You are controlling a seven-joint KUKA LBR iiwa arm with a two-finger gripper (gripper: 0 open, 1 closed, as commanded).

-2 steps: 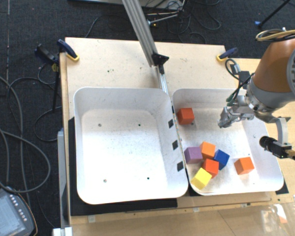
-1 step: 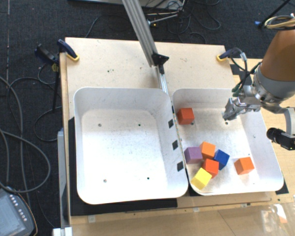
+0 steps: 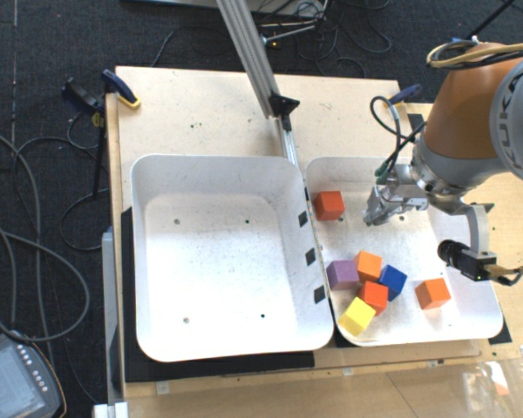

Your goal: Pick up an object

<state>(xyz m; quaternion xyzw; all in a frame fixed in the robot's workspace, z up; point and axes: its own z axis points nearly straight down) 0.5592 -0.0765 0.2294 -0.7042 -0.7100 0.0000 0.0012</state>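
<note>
Camera view: "KU" lettering (image 3: pixel 520 116) on the arm (image 3: pixel 471 124) above the hand (image 3: pixel 376 216).

- We see two shallow white bins side by side on the worktop (image 3: pixel 200 111): the left bin (image 3: pixel 157 233) and the right bin (image 3: pixel 471 320).
- The arm (image 3: pixel 475 120) reaches in from the right, its gripper (image 3: pixel 379 212) low over the right bin's far part.
- A red-orange cube (image 3: pixel 330 205) sits just left of the gripper, apart from it.
- Toward the near side we find a cluster: purple cube (image 3: pixel 342 273), orange cube (image 3: pixel 369 264), blue cube (image 3: pixel 392 280), red cube (image 3: pixel 374 296) and yellow cube (image 3: pixel 357 316), packed closely.
- Another orange cube (image 3: pixel 432 293) lies alone, to the cluster's right.
</note>
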